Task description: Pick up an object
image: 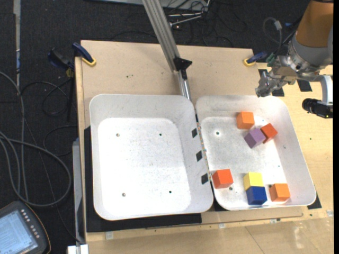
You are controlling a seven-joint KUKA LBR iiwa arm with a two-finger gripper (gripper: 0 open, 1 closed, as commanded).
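Observation:
The right bin (296,157) holds several small blocks. An orange block (245,120) lies near its back, with a purple block (255,137) and a red-orange block (269,132) touching just in front of it. Nearer the front lie an orange block (222,178), a yellow block (253,180) against a blue block (256,195), and another orange block (279,192). My gripper (267,87) hangs above the bin's back right rim, apart from every block, with nothing seen between its fingers.
The left bin (106,142) stands beside the right one on the wooden bench (222,67). A slanted metal pole (161,25) crosses the back and ends between the bins. Clamps sit at the bench's back corners.

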